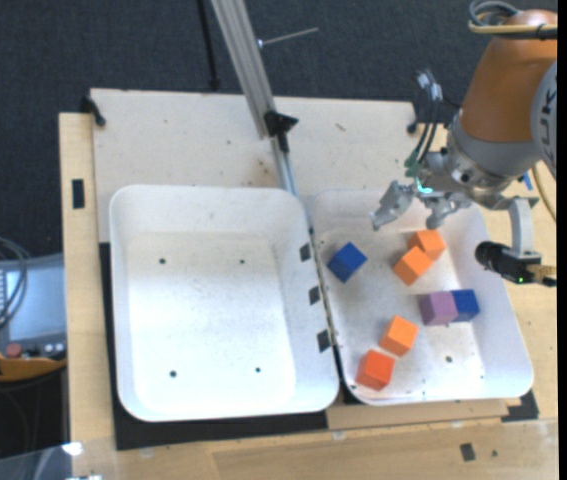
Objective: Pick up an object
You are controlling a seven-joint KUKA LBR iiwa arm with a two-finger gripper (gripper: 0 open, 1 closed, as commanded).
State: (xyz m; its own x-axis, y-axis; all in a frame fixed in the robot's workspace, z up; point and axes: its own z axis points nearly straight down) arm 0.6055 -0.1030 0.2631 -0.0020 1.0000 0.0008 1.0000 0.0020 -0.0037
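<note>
Seven blocks in right bin (503, 363): two orange blocks (420, 255) touching near back, blue cube (347, 262) left, purple block (438, 308) touching blue block (465, 304), two orange cubes (387, 352) front. Hand (415, 210) above back blocks, fingers spread, holding nothing. Left bin (128, 298) alongside on tabletop (163, 128)

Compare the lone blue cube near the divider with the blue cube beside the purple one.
The lone blue cube stands apart from every other block; the other blue cube touches the purple cube. The lone one lies by the right bin's inner wall, the other toward its outer side. The lone one shows whole; the other is partly hidden by the purple cube. Both are blue cubes in the right bin.
</note>
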